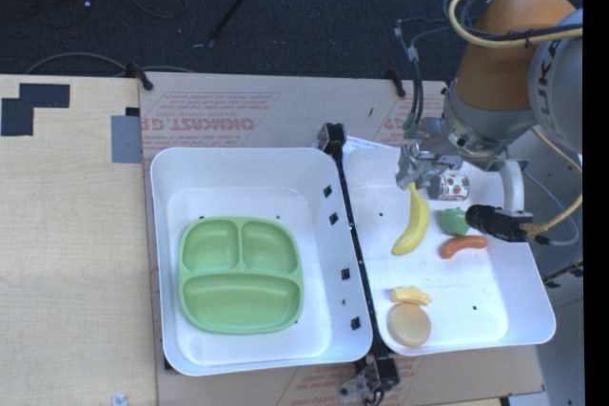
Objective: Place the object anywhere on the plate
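A yellow banana (411, 223) lies lengthwise in the right bin (519, 314), its upper tip right under my gripper (417, 180). The gripper hangs over the back of that bin and meets or nearly meets the banana's tip. The wrist hides how it stands on the fruit. A green plate (241, 274) with three compartments sits in the middle of the left bin (190, 176), far to the left of the gripper, with nothing on it.
The right bin also holds a green toy (453, 222), an orange-red sausage (462, 246), a small white cup with red marks (456, 186), a yellow wedge (411, 297) and a round tan bun (410, 326). A black divider (345, 233) separates the bins.
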You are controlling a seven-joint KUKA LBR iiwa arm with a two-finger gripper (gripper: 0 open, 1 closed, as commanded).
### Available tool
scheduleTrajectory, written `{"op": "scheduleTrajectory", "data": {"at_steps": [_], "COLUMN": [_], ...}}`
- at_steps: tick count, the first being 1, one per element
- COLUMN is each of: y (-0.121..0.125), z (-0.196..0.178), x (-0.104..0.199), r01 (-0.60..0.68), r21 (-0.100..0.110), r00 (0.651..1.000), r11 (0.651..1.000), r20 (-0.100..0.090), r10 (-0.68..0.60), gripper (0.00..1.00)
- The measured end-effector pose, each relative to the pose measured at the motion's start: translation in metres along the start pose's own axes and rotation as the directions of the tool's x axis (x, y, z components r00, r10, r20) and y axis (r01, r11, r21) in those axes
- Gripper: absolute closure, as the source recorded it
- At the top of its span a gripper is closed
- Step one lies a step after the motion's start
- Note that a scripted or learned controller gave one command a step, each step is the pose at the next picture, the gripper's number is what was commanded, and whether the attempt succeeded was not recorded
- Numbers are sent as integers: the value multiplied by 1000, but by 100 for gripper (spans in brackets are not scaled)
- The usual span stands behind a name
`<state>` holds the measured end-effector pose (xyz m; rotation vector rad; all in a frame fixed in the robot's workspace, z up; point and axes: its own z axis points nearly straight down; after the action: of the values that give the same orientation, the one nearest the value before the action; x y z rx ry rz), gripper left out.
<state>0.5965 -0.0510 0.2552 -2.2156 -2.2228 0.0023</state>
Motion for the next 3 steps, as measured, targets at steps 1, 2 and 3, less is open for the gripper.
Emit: {"op": "scheduleTrajectory", "data": {"at_steps": [1,2,3], "y": [4,3,6], "z": [-2,8,10], "x": [51,91,145], "r01": [1,0,1], "r21": [-1,2,0], "r00": [1000,1000,1000], "r11": [1000,1000,1000], "r20": [0,1,0], "r10": [-1,0,-1], "gripper": [100,100,100]}}
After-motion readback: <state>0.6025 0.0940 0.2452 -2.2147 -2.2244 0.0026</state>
